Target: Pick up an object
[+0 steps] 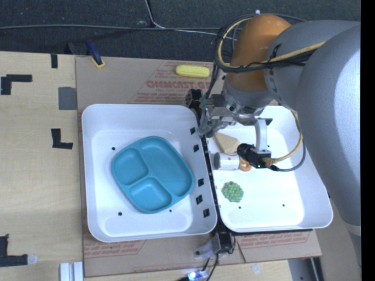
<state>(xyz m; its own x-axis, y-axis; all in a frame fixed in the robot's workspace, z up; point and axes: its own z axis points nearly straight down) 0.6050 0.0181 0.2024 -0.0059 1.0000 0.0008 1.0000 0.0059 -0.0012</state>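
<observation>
left bin [94, 157]: white, shallow; a blue divided plate [152, 173] lies tilted near its middle, nothing touching it.
yellow piece [193, 71]: on the cardboard beyond the bins, at about 12 o'clock from the plate, well apart from the arm.
right bin [293, 209]: white; its loose things sit along the 9 o'clock side, near the wall shared with the left bin.
tan wedge [226, 142]: at the 10 o'clock part of the right bin, just under the gripper.
small white and orange thing [228, 163]: just at 6 o'clock of the wedge, beside the black fitting on the wrist; too small to name.
green knobbly ball [233, 191]: further toward 6 o'clock, lying free on the bin floor.
gripper [218, 122]: low over the 10 o'clock corner of the right bin; claw state cannot be told, hidden by the wrist.
progress: likely at the reach or grasp step; nothing seen lifted. closing, lifting and confirming a hold look left to do.
</observation>
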